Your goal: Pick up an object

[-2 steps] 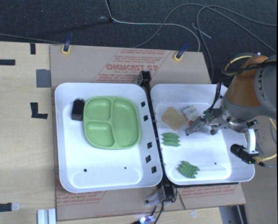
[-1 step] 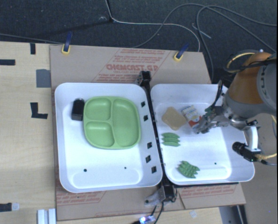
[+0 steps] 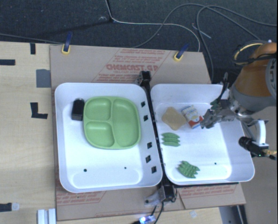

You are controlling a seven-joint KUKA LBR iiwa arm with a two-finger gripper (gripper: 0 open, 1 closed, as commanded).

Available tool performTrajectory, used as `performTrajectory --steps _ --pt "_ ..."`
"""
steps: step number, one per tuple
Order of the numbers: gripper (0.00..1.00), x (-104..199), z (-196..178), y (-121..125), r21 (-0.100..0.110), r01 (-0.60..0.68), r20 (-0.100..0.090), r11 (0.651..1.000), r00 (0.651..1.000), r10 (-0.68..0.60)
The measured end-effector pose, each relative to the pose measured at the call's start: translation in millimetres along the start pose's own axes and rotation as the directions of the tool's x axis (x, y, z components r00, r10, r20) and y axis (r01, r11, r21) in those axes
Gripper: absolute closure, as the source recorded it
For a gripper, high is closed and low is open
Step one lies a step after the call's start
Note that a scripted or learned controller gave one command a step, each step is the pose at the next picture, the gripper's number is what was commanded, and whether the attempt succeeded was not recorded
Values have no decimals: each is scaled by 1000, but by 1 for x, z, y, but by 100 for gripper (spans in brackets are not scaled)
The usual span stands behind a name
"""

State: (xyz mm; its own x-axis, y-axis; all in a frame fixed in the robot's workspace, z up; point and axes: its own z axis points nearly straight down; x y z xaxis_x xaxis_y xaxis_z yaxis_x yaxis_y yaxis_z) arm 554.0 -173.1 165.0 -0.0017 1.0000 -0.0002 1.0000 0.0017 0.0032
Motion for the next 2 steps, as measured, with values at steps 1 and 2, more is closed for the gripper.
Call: performTrajectory --steps 1,2 --pt "100 3 -43 -2 -1 0 1 1000 1000 0" --pt "100 1 -86 1 -1 0 1 1000 1000 0"
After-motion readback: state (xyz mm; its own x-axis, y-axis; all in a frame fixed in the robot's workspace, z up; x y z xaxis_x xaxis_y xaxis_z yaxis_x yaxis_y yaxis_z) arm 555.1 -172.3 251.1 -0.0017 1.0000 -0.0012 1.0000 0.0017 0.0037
